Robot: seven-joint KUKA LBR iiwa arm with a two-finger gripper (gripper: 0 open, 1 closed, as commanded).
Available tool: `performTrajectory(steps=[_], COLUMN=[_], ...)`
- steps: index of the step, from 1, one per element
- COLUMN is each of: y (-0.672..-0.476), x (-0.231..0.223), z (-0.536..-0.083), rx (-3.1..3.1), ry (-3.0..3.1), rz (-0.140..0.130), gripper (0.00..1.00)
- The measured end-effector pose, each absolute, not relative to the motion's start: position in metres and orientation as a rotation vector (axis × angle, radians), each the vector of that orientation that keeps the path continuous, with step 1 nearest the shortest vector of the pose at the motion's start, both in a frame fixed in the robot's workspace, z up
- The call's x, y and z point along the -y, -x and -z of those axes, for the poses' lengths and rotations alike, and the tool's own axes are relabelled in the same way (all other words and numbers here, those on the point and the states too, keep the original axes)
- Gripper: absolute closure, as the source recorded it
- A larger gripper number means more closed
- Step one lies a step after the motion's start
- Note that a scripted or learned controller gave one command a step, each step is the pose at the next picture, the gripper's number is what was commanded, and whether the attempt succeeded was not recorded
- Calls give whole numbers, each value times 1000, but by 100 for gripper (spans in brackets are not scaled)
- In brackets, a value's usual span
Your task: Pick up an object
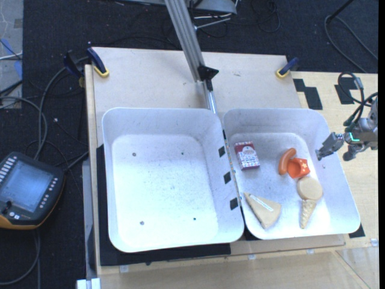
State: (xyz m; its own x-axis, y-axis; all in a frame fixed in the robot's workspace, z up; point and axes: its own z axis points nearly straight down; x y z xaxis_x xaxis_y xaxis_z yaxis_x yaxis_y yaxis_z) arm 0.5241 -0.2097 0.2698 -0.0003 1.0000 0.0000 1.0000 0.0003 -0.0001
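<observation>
Apparently empty, the gripper (338, 147) hovers at the right bin's (337, 188) right rim with its fingers apart and nothing between them. Just left of it inside that bin lie an orange toy (293, 164), a round biscuit (310, 189) and a cone (307, 213), with a red box (246, 156) farther left and a pale wedge (263, 209) nearer. All look light and stiff; the box, flat-sided, likely offers the surest hold across its narrow width.

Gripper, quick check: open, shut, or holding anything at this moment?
Gripper: at the right bin's right rim, nothing visibly between its fingers; open or shut cannot be told from this view.
</observation>
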Motion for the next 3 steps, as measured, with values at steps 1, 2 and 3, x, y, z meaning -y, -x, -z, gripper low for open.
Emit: performTrajectory(steps=[1, 2, 3], y=[-524, -520, -514], x=[210, 200, 200], z=[-270, -220, -176], rx=[2222, 2220, 2219], ry=[2221, 2218, 2219], rz=[0, -3, -3], gripper=[0, 0, 0])
